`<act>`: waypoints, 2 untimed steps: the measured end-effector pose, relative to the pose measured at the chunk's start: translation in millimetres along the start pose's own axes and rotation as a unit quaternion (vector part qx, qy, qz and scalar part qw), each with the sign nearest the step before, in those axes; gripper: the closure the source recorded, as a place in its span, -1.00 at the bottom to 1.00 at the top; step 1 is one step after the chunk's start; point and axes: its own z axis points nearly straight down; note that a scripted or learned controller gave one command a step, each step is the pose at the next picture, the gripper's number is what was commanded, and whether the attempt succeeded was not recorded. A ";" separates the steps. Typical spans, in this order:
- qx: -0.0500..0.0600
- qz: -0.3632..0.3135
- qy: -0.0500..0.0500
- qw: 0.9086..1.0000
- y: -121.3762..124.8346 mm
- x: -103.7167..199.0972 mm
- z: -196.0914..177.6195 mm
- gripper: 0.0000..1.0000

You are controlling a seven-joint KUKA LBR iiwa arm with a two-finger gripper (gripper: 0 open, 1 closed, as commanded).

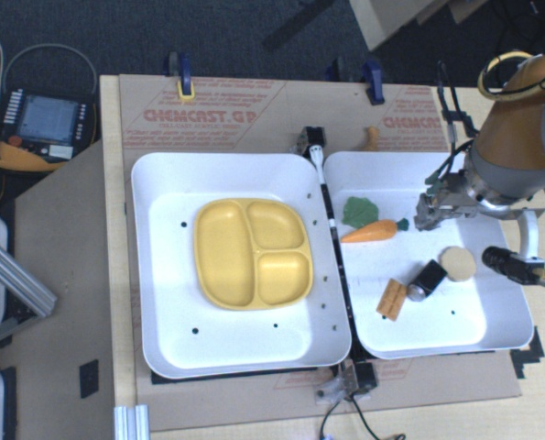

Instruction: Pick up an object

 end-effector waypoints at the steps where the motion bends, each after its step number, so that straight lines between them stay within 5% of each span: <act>1: 0.000 0.000 0.000 1.000 9.6 4.8 -48.6 1.00; 2: 0.000 0.000 0.000 1.000 11.6 4.4 -102.7 1.00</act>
